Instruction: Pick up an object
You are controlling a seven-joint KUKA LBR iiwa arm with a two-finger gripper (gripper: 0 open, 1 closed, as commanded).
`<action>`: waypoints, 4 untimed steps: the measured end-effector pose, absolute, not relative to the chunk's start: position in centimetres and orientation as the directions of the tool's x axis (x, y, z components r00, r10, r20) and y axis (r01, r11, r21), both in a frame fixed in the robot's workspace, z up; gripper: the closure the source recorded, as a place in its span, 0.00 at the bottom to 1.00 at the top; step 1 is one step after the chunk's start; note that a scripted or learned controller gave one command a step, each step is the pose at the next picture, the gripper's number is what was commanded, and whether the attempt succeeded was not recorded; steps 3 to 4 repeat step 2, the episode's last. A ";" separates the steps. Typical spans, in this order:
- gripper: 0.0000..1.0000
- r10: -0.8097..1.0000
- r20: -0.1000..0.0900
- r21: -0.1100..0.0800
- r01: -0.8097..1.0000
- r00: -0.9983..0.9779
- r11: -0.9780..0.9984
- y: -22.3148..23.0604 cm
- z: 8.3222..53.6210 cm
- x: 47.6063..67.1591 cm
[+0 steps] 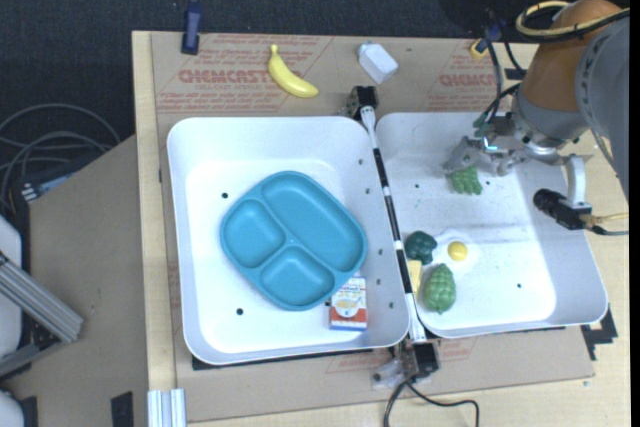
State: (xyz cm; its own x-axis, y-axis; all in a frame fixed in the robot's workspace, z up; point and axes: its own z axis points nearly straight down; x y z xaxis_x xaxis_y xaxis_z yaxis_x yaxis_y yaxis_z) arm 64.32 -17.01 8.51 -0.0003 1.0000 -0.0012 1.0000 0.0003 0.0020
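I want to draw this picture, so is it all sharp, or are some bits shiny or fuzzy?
In the camera view the blue tray and the banana look fairly sharp; the white bins are bright and a bit washed out; the gripper by the small green thing is soft and hard to make out; the floor is dark.

The arm (600,80) is grey with an orange band (556,75) above the wrist. Its gripper (480,153) is metallic, with thin cables beside it.
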 end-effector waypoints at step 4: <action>1.00 1.000 0.001 0.003 1.000 -0.002 0.002 -7.8 18.6 62.9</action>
